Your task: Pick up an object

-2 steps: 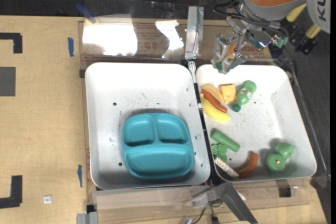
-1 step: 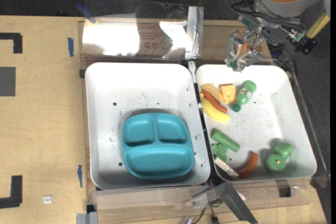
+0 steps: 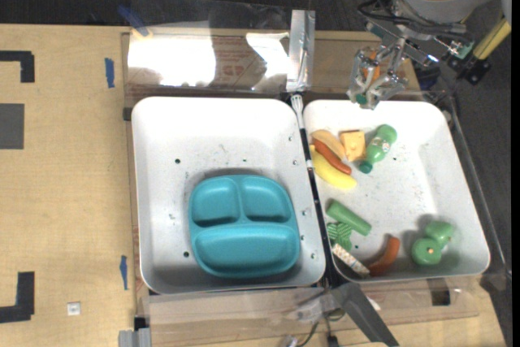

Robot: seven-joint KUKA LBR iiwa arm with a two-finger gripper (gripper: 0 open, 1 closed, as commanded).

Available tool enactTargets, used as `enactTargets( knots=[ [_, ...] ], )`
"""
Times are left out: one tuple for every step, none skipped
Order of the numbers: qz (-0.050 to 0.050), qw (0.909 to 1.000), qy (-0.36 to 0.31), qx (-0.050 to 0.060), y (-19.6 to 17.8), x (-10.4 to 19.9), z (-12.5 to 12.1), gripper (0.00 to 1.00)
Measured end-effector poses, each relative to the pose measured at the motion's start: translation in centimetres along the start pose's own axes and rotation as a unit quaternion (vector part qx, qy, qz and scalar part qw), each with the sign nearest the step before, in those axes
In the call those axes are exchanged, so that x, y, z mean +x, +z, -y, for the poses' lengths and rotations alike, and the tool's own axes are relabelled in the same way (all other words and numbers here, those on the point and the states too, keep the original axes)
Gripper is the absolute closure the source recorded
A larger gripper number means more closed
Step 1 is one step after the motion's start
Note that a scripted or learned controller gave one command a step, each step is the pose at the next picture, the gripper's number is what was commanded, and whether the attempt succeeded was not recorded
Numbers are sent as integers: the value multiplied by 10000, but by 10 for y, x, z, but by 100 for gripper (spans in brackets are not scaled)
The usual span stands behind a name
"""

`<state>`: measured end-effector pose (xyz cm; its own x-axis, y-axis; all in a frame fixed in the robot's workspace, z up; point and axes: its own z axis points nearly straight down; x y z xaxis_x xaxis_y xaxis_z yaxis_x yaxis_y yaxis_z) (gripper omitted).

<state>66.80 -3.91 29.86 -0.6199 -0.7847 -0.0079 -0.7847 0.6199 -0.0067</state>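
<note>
My gripper [image 3: 372,96] hangs over the far rim of the right bin [image 3: 455,175], near its back left corner, with small orange parts visible in its wrist. Just below it, at the bin's back left, lie a hot dog [image 3: 329,149], a yellow banana [image 3: 334,173], a yellow cheese wedge [image 3: 353,144] and a green bottle [image 3: 377,145]. Nothing from the bin shows in the gripper.
Along the right bin's front lie a green block [image 3: 348,218], a green toothed piece [image 3: 339,236], a brown sausage [image 3: 385,253] and a green pear-shaped toy [image 3: 431,245]. The left bin [image 3: 162,142] holds a teal divided plate [image 3: 242,224]. A clear plastic sheet [image 3: 211,53] lies behind the bins.
</note>
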Motion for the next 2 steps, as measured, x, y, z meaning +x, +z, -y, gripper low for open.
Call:
enactTargets(
  knots=[
    [1,9987,-515,-2,-8,-6,-6,100],
    [-20,9871,-1598,-35,15,53,-8,100]
  ],
)
